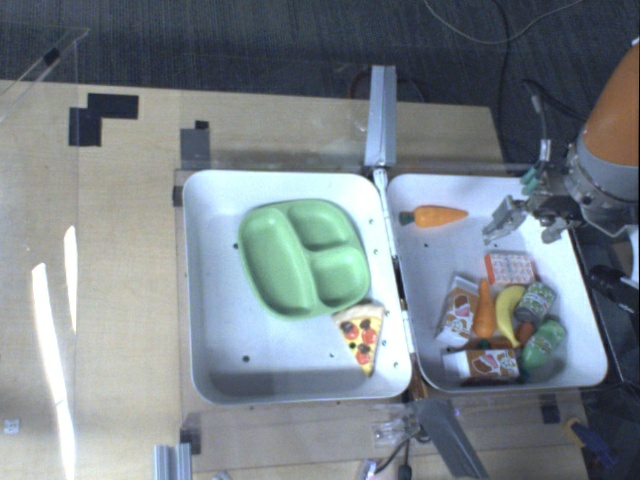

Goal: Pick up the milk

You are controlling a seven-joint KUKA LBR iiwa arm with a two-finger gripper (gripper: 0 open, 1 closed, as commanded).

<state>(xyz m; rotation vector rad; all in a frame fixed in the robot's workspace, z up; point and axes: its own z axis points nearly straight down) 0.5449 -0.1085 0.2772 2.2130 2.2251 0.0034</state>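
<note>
wooden desk [110,268] with two white bins side by side. left bin [210,298] has a green divided plate [303,256] and a pizza slice [362,334] at the plate's lower right corner. right bin [590,353] has a carrot [438,216] up top and a pile lower down: milk carton [460,310], snack box [509,267], banana [506,311], a can [534,301]. tool [528,218] hangs over the bin's upper right, open, holding nothing, well apart from the milk.

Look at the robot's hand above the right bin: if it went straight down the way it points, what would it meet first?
Probably the bare white floor of the right bin. The hand hangs between the carrot and the red-and-white packet, seemingly over neither, though depth is hard to judge from this slanted view.
</note>
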